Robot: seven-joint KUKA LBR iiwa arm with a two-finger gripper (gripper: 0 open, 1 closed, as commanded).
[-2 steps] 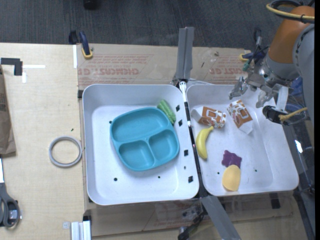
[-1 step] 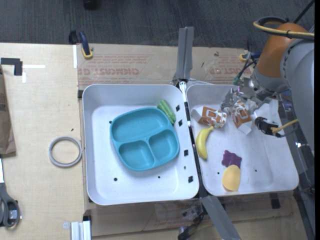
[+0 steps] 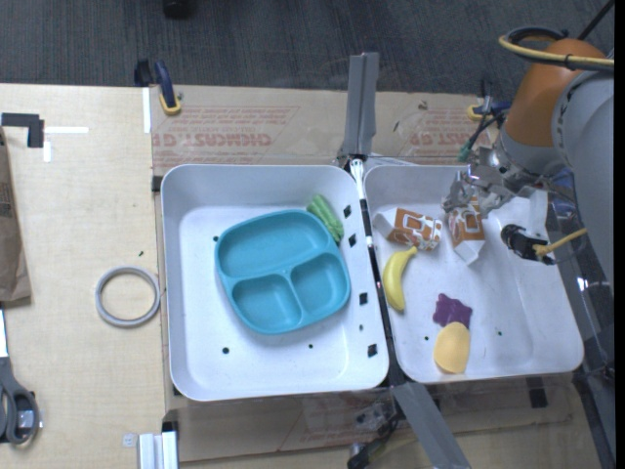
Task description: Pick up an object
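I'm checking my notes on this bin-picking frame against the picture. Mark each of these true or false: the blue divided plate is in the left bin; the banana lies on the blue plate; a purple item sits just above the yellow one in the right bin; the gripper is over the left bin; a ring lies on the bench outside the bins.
1. The blue divided plate is in the left bin. True.
2. The banana lies on the plate. False: it lies in the right bin, near the divider.
3. A purple item sits just above the yellow one. True.
4. The gripper is over the left bin. False: it is over the right bin's far end.
5. A ring lies on the bench, left of the bins. True.
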